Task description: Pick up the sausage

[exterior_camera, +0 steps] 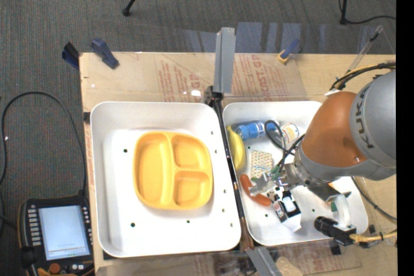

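At the lower right of the frame, the claw (270,185) is seen low in the right bin (310,236), directly over the sausage (250,189); whether it is open or closed cannot be told. The sausage lies by the bin's left wall, below a banana (237,147). Further up, a blue bottle (251,130) rests. In the left bin (113,203), a yellow divided plate (173,170) is placed.

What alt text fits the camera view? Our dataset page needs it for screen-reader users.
A grey and orange robot arm reaches from the right into the right bin, its gripper just above a red sausage among cluttered items. The left bin holds a yellow divided plate.
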